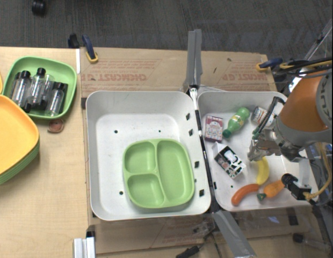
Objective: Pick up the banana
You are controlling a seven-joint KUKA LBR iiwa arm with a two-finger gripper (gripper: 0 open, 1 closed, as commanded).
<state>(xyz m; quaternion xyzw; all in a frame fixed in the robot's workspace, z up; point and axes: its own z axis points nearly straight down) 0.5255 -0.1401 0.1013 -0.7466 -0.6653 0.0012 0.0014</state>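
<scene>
The banana [262, 171] is small and yellow. It lies in the right bin [239, 102], near that bin's front right. My gripper [256, 150] hangs at the banana's upper end, just above and to its left, on the grey arm with the orange band [306, 107]. The view does not reveal whether the gripper touches the banana. The banana's lower part lies bare on the bin floor.
Beside the banana lie a carrot [244, 193], an orange pepper [272, 188] and a black-and-white box [230, 161]. Farther back are a green bottle [236, 121], a pink packet [213, 127] and a can [259, 114]. The left bin [102, 144] holds a green divided tray [157, 172].
</scene>
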